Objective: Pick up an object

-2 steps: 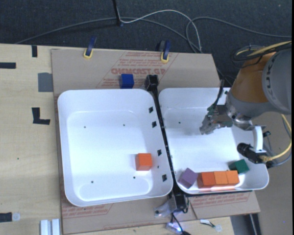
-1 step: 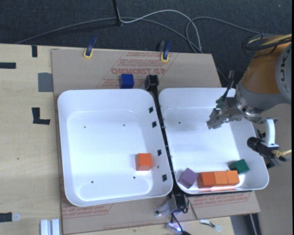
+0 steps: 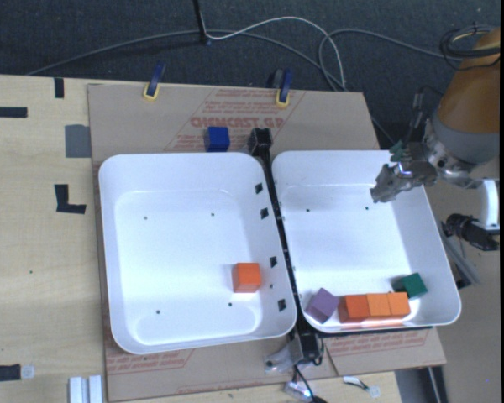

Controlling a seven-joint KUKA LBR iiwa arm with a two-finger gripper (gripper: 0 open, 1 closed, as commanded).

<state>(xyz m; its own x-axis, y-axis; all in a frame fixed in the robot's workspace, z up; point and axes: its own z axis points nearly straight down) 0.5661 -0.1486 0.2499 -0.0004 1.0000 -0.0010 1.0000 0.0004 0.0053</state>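
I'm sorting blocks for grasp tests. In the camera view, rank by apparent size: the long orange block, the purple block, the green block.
1. long orange block, clearly largest
2. purple block
3. green block, only slightly smaller than the purple; that ranking is unsure

— What lies beyond the bench at twelve o'clock?
— Dark carpet floor point(image 3: 84, 15), with thin cables point(image 3: 302, 32) trailing across it.
— And the bench itself?
— A pale wooden top point(image 3: 34, 250) with black tape marks point(image 3: 63, 200) toward nine o'clock, under a cardboard sheet point(image 3: 235, 120) held by two clamps point(image 3: 154, 82).
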